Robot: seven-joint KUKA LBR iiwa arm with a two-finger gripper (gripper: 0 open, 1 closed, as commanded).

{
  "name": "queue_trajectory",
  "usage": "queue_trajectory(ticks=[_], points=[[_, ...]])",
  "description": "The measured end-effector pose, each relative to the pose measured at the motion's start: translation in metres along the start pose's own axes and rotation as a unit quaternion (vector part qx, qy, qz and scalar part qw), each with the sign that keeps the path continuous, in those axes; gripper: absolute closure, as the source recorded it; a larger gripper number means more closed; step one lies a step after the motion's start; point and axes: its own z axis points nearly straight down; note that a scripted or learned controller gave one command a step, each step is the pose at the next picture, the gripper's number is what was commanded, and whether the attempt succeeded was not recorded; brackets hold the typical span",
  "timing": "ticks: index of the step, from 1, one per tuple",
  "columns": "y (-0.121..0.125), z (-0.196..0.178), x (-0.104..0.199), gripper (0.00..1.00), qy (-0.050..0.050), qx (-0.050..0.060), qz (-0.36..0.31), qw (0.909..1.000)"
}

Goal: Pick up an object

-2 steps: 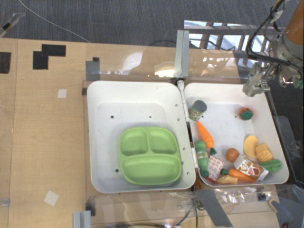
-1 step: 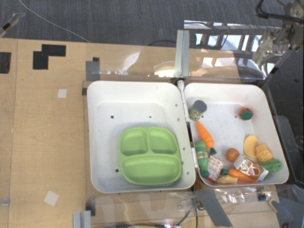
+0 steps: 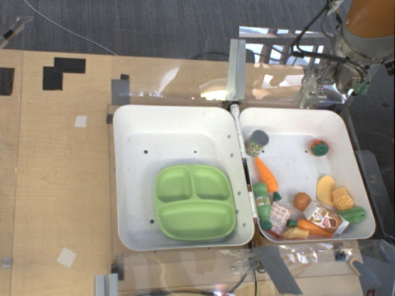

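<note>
Pre-grasp. Arm parked at 1 o'clock, above the right bin; gripper state: cannot tell. Nothing held. Candidates heaped at bin's 5 o'clock: glossy plastic carrot, small tomato alone at 2 o'clock. Left bin carries a smooth green divided plate. Next: descend over one isolated item.

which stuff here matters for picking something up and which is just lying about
For the job:
- tool, above the right bin's far edge
- carrot
- small tomato
- corn piece
- carton
- right bin

Lying about:
- green divided plate
- left bin
</note>
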Motion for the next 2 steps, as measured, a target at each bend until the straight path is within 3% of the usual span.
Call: queue_trajectory(ticks=[1,2], points=[[0.119,0.059,0.036,1.0,0.0,-0.002,-0.005,1.0],[0.061,-0.02,0.015,1.0,-0.007,0.001,0.014,0.9999]])
